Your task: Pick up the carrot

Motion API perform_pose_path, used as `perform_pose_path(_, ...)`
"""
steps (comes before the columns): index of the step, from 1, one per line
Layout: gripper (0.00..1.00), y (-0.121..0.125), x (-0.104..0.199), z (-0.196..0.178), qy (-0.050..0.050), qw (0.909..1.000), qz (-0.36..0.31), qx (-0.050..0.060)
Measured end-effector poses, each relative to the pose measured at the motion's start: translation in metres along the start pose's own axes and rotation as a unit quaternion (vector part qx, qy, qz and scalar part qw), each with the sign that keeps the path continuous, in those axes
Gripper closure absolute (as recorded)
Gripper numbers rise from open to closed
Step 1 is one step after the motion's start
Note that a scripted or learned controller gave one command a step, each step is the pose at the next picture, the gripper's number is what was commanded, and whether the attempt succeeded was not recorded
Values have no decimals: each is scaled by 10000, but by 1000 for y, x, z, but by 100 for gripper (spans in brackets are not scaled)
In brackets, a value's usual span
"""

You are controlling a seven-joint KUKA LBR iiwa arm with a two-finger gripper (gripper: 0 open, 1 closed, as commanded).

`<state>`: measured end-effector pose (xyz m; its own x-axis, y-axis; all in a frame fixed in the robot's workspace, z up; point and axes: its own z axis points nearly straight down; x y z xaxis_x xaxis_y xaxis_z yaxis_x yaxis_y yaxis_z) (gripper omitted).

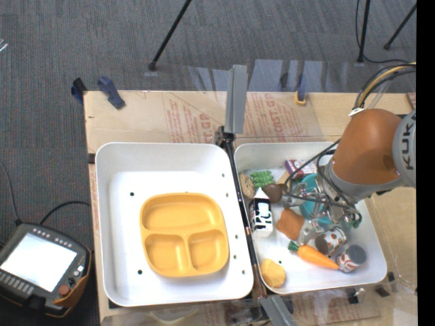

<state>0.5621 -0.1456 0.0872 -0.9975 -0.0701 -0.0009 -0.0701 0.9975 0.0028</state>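
Two white bins sat side by side on the bench; the left bin (pixel 115 175) carried a yellow divided tray (pixel 184 234), the right bin (pixel 372 253) a crowd of small items. I took the right bin as landmark for everything below.

The arm (pixel 367 148) reached in over that bin's right half, orange band uppermost. The gripper (pixel 319 224) hung over the bin's middle, amid its clutter. Whether its fingers stood open or shut could not be told from this slant; nothing was seen held between them.

The carrot (pixel 318 255) lay on the bin floor toward its near wall, just below and nearly under the gripper. Its long axis ran close to level across the bin, green stub end toward the bin's centre, orange point toward the near-right corner.

Crowding: a round grey item (pixel 354 255) sat at the carrot's tip, touching or nearly so; a brown block (pixel 291 223) lay just above the stub end. A black-and-white carton (pixel 262 212) stood toward the bin's left wall, a yellow lump (pixel 273 272) at the near-left corner, well apart from the carrot.

Judgement: only a short drop toward the near wall was needed, fingers set across the carrot's axis. Open floor showed on the carrot's near side; the far side looked tight.
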Motion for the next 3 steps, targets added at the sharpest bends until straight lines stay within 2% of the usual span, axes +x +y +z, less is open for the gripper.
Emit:
perform_pose_path(1, 0, 46, 73, -1, -6, 9988, 482, 3)
perform_pose_path(2, 100, 48, 72, -9, 1, 9990, 457, -2)
perform_pose_path(3, 100, 68, 82, -37, 5, 9989, -466, 4)
